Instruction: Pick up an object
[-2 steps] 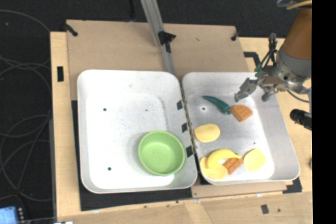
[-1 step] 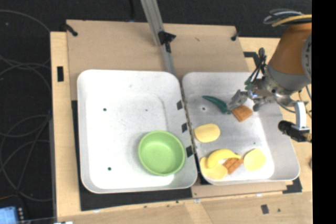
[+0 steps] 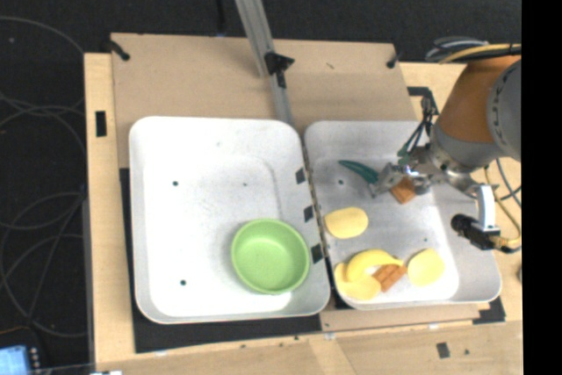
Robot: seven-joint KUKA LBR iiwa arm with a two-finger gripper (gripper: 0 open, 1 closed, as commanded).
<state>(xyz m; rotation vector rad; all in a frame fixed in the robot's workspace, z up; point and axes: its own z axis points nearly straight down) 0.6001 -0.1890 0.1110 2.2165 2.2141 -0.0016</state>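
Note:
My gripper (image 3: 392,180) is low over the upper middle of the right bin (image 3: 457,290). A teal curved object (image 3: 356,168) lies just to its left, its right end reaching the gripper's tip. A small orange-brown block (image 3: 403,192) sits right under the gripper's lower side. I cannot make out whether either one is held. Further down the bin lie a yellow oval piece (image 3: 347,222), a yellow cluster (image 3: 365,264) with an orange stick (image 3: 389,277) on it, and another yellow piece (image 3: 426,267).
A green bowl (image 3: 270,255) rests in the lower right corner of the left bin (image 3: 184,162). A slanted metal pole (image 3: 250,9) rises from behind the bins. The arm's orange band (image 3: 470,105) is over the right bin's far right corner, with cables (image 3: 487,233) beside it.

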